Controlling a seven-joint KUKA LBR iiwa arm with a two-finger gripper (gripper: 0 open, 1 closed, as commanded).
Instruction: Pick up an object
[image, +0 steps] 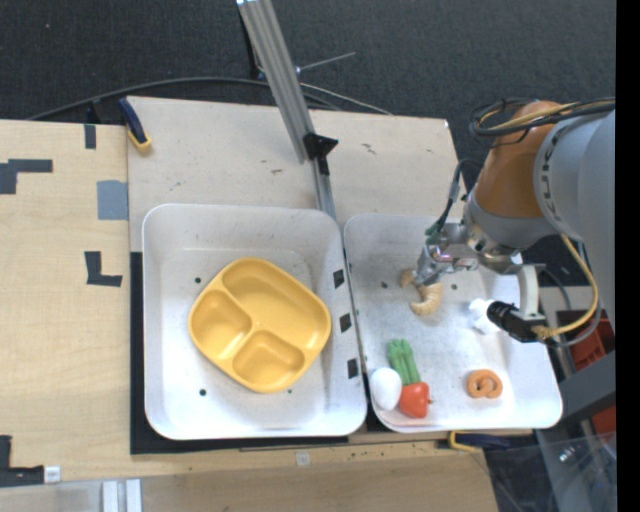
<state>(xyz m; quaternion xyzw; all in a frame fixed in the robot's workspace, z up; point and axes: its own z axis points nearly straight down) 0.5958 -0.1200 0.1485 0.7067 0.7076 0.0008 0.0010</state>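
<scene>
My gripper (433, 272) hangs low in the right bin (452, 345), near its upper middle. Right under its tip lies a small tan, lumpy object (426, 301), touching or nearly touching it. A white object (482, 313) lies just to the right. At the bin's front sit an orange ring (484, 384), a green vegetable (402, 358), a red piece (414, 399) and a white egg shape (385, 386). The grey arm with its orange band (515, 175) reaches in from the upper right.
The left bin (170, 300) holds a yellow divided plate (260, 325). A metal pole (290, 95) slants down to the bins' shared back corner. Black cables trail off the arm at the right. Wooden bench surface lies to the left.
</scene>
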